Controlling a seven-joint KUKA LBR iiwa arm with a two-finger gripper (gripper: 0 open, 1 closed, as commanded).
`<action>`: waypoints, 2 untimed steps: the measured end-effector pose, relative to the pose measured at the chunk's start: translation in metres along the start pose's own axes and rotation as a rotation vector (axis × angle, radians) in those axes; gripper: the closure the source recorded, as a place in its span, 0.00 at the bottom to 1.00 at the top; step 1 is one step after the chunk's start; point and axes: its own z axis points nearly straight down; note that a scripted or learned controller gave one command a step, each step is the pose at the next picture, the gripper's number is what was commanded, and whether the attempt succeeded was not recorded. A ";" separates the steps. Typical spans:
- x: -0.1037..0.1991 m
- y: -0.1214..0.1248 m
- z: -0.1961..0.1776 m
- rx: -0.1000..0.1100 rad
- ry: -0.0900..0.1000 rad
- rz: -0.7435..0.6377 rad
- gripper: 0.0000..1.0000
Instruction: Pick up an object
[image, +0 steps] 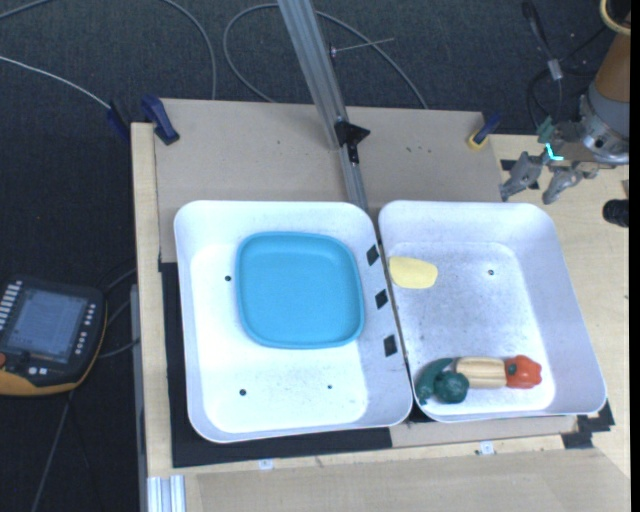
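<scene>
The hand (540, 182) hangs released, holding nothing — the yellow piece (412, 272) lies forward-left below it, long axis crosswise.

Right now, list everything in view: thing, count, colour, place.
bins: 2, white, side by side on the bench
plate: 1, blue, left bin
yellow piece: 1, right bin, top left
green toy: 1, right bin, bottom edge
wooden stick: 1, tan, beside the green toy
red toy: 1, at the stick's right end
clamps: 2, blue, bench top corners
handheld screen: 1, grey, floor left
gripper: 1, grey, above right bin's top right corner, fingers apart, holding nothing
</scene>
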 end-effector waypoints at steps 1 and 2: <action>0.000 0.000 0.000 0.000 0.000 0.000 0.00; -0.010 0.002 0.052 0.005 0.001 0.001 0.00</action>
